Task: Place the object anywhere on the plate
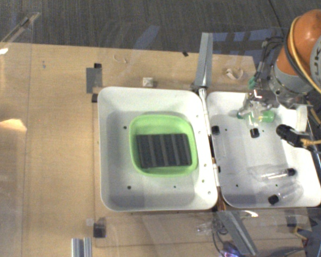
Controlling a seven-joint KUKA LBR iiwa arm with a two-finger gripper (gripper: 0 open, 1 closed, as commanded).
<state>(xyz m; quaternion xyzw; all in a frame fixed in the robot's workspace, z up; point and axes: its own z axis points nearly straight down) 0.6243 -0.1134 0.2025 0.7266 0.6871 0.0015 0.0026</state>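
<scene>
Clear tube (273, 174) lies sideways, cap rightward.

The wooden bench (48, 159) bears two white bins, left (109, 191) and right (310, 197), side by side.

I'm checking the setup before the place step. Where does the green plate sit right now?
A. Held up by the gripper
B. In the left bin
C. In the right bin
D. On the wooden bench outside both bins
B: the green plate with its dark ribbed centre lies flat on the floor of the left bin, while the gripper is over the far end of the right bin.
</scene>
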